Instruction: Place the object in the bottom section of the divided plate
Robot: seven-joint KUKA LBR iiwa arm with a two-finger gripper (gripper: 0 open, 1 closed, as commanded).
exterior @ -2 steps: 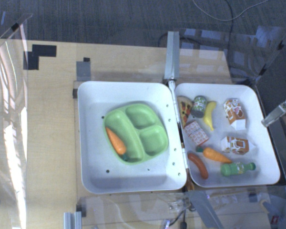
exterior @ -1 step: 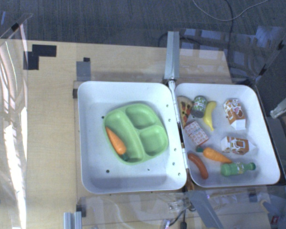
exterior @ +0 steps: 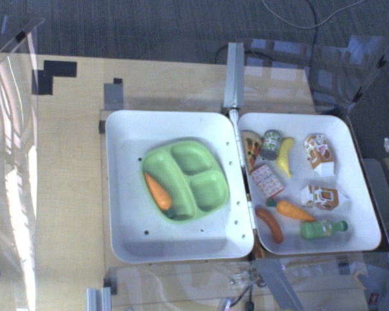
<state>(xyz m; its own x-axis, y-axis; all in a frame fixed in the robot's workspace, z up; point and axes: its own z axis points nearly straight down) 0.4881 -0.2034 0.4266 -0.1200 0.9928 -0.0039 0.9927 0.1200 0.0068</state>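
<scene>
**Green plate carries one carrot; tool state undetermined**

Orange toy carrot (exterior: 158, 192) lies inside the green divided plate (exterior: 211, 188), in the long compartment along the plate's lower-left side. It lies lengthwise, its leafy end toward the near rim. The other two compartments hold nothing. The plate sits near the middle of the left bin (exterior: 135, 243) on the pale wooden worktop (exterior: 65, 173).

Tool: its opening and any load cannot be told from this view.

The right bin (exterior: 358, 173) holds a pizza slice (exterior: 249, 149), a small can (exterior: 270, 144), a banana (exterior: 285, 155), two white-and-orange cartons (exterior: 317, 153) (exterior: 320, 197), a red-checked box (exterior: 266, 180), a second carrot (exterior: 295, 210), a sausage (exterior: 270, 225) and a green bottle (exterior: 323, 228).

Risks, as judged:
- The plate sits turned at an angle, so which compartment counts as "bottom" is open to misreading, and the wrong one could be chosen.
- The carrot's tip lies close to the outer rim; a nudge to the plate could roll it out.
- The right bin's items lie close together; a descent there could catch a neighbour.

Markings: cartons and box show printed patterns, too small to read. No brand is legible.
</scene>
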